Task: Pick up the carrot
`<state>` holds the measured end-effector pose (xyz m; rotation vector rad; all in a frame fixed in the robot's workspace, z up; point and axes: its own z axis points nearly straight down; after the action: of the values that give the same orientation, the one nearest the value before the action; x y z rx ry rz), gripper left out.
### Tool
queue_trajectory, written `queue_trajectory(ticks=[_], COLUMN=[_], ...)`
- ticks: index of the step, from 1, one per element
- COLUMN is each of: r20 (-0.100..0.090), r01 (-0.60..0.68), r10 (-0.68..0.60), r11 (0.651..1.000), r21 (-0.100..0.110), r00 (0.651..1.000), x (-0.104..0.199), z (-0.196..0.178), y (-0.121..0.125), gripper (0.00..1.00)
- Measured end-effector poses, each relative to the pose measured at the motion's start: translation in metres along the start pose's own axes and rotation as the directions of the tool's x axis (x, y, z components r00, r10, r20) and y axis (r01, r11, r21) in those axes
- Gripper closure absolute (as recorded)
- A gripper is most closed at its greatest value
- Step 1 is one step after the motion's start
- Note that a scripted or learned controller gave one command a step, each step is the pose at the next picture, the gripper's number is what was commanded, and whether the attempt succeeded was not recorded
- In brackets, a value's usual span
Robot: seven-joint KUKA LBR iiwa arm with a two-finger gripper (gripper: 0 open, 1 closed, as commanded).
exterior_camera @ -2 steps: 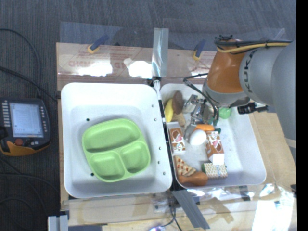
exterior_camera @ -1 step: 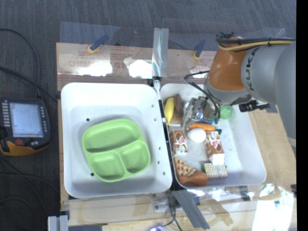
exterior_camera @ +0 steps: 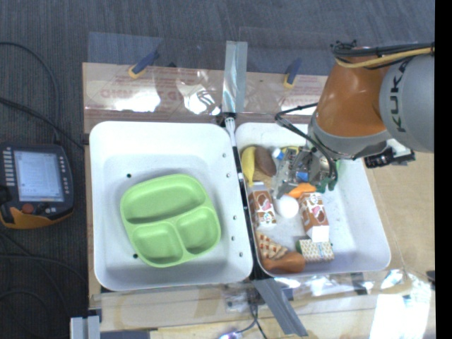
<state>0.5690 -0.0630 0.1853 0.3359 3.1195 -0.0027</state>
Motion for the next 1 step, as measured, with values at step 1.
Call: queue_trajectory(ticks=[1], r20=[-0.01], r01=[0.223], r10=[-0.223], r11=[0.975], r21=[-0.003], r00=[0.975], x=[0.0765], z=[0.0695], y=[-0.0524], gripper=[1.0])
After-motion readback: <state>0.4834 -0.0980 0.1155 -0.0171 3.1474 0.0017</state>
